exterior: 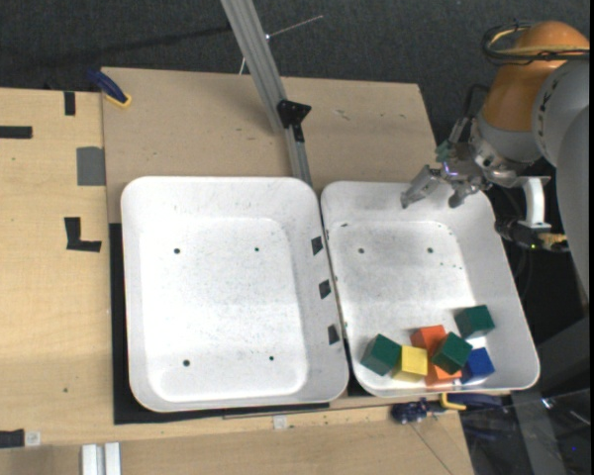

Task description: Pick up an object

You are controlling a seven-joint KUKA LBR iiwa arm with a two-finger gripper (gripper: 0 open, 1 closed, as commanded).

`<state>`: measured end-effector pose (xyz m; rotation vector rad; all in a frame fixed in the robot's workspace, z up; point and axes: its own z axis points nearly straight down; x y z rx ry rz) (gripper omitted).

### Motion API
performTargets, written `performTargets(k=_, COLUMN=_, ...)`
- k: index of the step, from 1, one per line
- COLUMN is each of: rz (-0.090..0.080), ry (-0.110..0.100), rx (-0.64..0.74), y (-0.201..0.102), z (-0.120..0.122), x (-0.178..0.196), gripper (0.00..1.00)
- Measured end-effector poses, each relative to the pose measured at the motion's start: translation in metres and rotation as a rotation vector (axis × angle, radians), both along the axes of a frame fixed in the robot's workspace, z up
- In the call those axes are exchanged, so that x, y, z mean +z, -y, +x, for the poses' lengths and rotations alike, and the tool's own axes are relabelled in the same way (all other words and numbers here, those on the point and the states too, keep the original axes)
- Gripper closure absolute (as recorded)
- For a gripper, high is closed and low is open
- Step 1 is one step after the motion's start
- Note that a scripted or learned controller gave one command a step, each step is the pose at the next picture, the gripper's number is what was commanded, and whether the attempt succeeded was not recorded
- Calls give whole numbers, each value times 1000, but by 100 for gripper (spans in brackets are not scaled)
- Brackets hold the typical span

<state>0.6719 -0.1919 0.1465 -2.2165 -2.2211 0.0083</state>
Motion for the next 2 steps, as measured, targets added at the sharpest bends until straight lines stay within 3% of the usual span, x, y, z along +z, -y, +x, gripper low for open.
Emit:
performTargets(k=1, rz=-2, ry=6, rx=2, y=0, z=2, x=14, gripper=100)
performTargets(k=2, rz=0, ry=10, rx=-1, y=2, z=-2, x=58, gripper=100)
